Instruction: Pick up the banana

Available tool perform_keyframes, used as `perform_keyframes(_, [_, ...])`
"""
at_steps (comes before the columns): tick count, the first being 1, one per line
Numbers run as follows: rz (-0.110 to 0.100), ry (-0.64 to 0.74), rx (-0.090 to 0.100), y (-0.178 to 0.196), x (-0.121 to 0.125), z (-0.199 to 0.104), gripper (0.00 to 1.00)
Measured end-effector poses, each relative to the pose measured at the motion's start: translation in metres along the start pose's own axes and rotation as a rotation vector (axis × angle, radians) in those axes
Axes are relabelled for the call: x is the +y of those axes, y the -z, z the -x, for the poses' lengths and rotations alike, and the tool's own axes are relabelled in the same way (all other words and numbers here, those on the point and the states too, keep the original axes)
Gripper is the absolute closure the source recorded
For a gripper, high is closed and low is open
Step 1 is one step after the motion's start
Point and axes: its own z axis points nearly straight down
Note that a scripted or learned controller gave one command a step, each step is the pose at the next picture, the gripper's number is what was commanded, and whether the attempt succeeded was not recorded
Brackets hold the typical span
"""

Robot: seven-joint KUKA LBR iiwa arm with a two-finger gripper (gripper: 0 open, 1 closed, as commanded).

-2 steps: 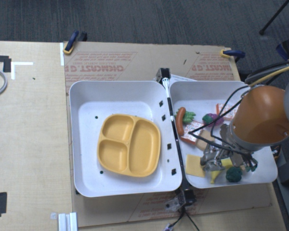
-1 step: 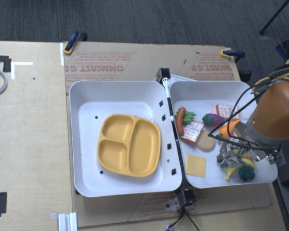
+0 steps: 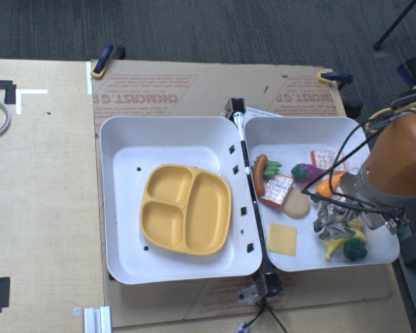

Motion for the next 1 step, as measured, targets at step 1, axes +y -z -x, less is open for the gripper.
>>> perform_keyframes(1, [0.002,0.351,0.003,0.0274,-0.0224,-0.0045,1.00])
